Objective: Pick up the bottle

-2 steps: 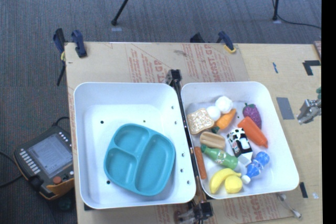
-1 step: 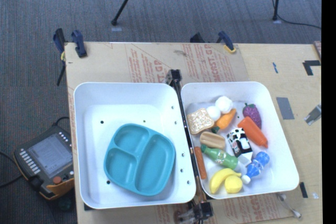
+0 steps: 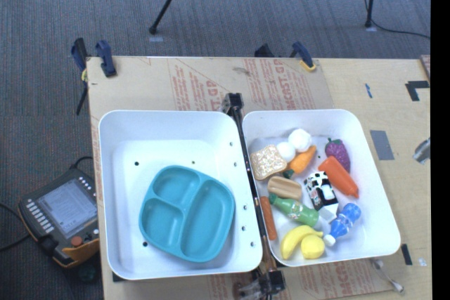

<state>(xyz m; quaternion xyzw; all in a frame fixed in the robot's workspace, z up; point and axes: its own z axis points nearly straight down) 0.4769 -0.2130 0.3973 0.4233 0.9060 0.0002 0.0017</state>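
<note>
From the overhead camera, the green bottle (image 3: 295,208) lies on its side in the right bin (image 3: 365,144), between the hot dog (image 3: 284,187) and the banana (image 3: 298,237), the teal plate (image 3: 187,213) fills the left bin (image 3: 119,144), and the gripper's state cannot be told.

Two white bins sit side by side on the bench (image 3: 211,81). The left bin (image 3: 119,137) holds a teal divided plate (image 3: 187,213). The right bin (image 3: 373,172) is crowded with toy food: a green bottle (image 3: 295,208) lies beside a hot dog (image 3: 285,187), above a banana (image 3: 297,237), with a carrot (image 3: 339,176) nearby.
</note>
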